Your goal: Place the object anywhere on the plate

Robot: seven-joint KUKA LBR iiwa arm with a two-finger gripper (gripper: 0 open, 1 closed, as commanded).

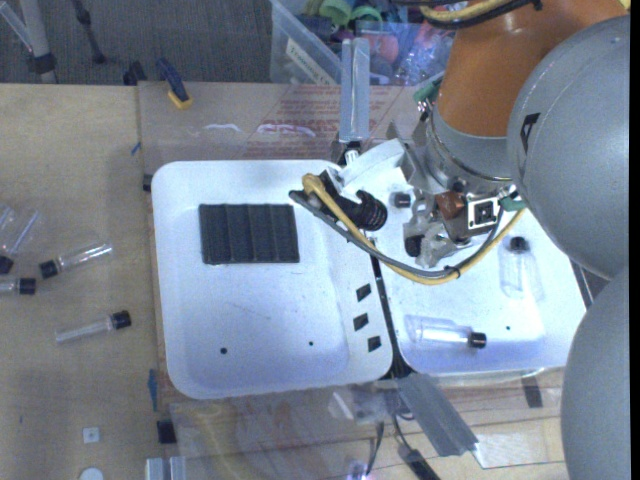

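Observation:
A dark ribbed rectangular plate point(250, 233) lies flat in the upper left of the left bin point(260, 358). Two clear tubes with black caps lie in the right bin point(530, 353): one point(445, 335) near the front, another point(514, 263) further right, by the arm. My gripper point(428, 236) hangs low over the back left part of the right bin, well right of the plate and behind the front tube. The wrist and cables cover much of it.
Several small black marks point(364, 320) sit on the left bin's right slope. Loose capped tubes point(90, 326) lie on the bench left of the bins. A clear box of coloured items point(350, 13) stands behind. The bulky grey arm point(575, 148) overhangs the right bin.

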